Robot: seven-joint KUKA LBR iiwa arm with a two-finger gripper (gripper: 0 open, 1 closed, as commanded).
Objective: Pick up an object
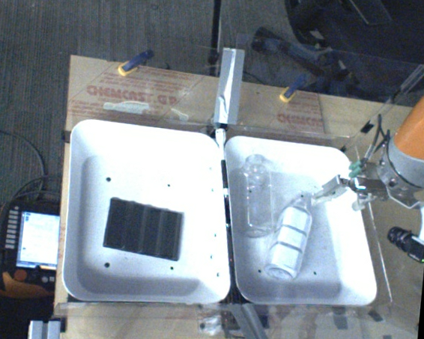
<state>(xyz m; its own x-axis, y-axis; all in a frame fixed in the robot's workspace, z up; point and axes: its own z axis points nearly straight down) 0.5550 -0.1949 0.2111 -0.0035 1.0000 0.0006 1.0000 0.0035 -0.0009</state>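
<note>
My claw (329, 191) sits centre-right, can't tell its state. 2 clear bottles: the white-banded one (289, 239) looks light, slippery, crushable, so I'd grab its middle.

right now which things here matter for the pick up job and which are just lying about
For the job:
- clear plastic bottle, right bin
- white-labelled bottle, right bin
- black ribbed pad, left bin
- pincer, over the right bin

Lying about:
- two blue-and-yellow clamps on the cardboard sheet
- handheld pendant, left of the bench
</note>
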